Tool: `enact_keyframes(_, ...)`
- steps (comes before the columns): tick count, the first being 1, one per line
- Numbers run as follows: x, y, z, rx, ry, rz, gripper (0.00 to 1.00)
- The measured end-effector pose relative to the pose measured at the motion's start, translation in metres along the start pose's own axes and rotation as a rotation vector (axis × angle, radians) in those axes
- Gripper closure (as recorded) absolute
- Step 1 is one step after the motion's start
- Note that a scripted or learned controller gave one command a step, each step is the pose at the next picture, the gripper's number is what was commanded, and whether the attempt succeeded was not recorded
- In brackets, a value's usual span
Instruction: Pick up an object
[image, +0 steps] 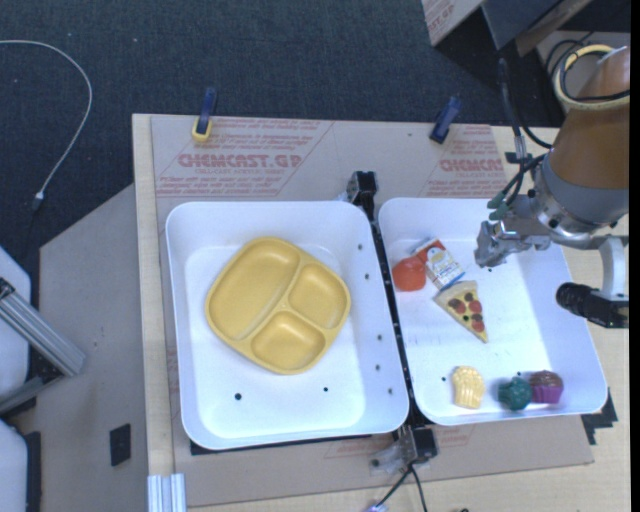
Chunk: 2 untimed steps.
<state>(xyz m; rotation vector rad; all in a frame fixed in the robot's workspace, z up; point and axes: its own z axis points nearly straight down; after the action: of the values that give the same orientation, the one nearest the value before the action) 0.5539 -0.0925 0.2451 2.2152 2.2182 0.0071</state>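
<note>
My gripper (492, 248) hangs over the back part of the right bin (520, 225), just right of a small white and red carton (441, 264). A red round piece (409, 273) lies against the carton's left side. In front of them lies a pizza slice toy (463, 308). Nothing is seen held in the gripper.
Near the right bin's front edge sit a pale yellow piece (467, 386), a teal piece (516, 393) and a purple piece (546, 385). A yellow divided plate (278, 317) lies in the left bin (200, 400). Two clamps (204, 112) hold the board's far edge.
</note>
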Motion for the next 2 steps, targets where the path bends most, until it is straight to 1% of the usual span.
enact_keyframes(1, 0.000, 0.001, -0.019, 0.004, 0.000, 0.000, 1.00)
enact_keyframes(2, 0.044, 0.022, -0.019, 0.005, 0.001, -0.004, 1.00)
